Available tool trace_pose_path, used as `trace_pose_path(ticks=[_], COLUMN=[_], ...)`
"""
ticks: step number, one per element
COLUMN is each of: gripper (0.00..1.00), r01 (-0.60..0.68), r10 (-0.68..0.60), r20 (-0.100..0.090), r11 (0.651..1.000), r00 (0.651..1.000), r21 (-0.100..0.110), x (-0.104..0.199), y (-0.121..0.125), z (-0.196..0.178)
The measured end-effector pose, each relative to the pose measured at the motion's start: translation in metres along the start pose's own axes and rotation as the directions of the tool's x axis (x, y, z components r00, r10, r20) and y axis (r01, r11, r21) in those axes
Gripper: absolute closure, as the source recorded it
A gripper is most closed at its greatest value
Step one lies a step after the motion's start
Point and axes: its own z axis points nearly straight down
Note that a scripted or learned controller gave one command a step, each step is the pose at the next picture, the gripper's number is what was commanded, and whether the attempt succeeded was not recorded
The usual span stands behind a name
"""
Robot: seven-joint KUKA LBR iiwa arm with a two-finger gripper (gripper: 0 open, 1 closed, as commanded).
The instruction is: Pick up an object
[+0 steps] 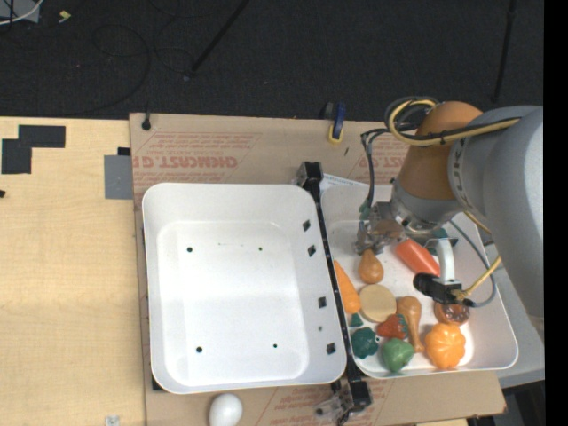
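The gripper (pixel 376 234) hangs low over the upper part of the right bin (pixel 507 349). It looks dark and tangled with cables, so I cannot tell how its tips stand, or if something is between them. The grey arm (pixel 497 176) with the orange band (pixel 435 162) covers the top right corner of this bin.

Just below the gripper lies a small orange pear-shaped piece (pixel 370 265); if they touch is not clear. To the right of it is a red-orange carrot-like piece (pixel 415 256), partly under the wrist. Lower down are a beige round piece (pixel 377 303), a brown gourd-like piece (pixel 410 316), an orange pumpkin (pixel 445 345), a green piece (pixel 396 354) and a dark teal piece (pixel 364 342), all packed close together. A long orange piece (pixel 346 288) lies along the bin's left wall.

The left bin (pixel 160 282) is beside it. A white ball (pixel 225 408) lies on the bench in front, partly cut off by the lower edge.
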Motion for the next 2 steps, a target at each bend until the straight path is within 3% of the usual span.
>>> trace_pose_path(ticks=[1, 2], gripper=[1.00, 1.00], r01=[-0.001, 0.013], r10=[0.001, -0.013], r20=[-0.001, -0.002], r11=[1.000, 1.000], r00=[1.000, 1.000], r21=[0.006, -0.010], x=[-0.001, 0.100], y=[-0.001, -0.020], z=[-0.007, -0.097])
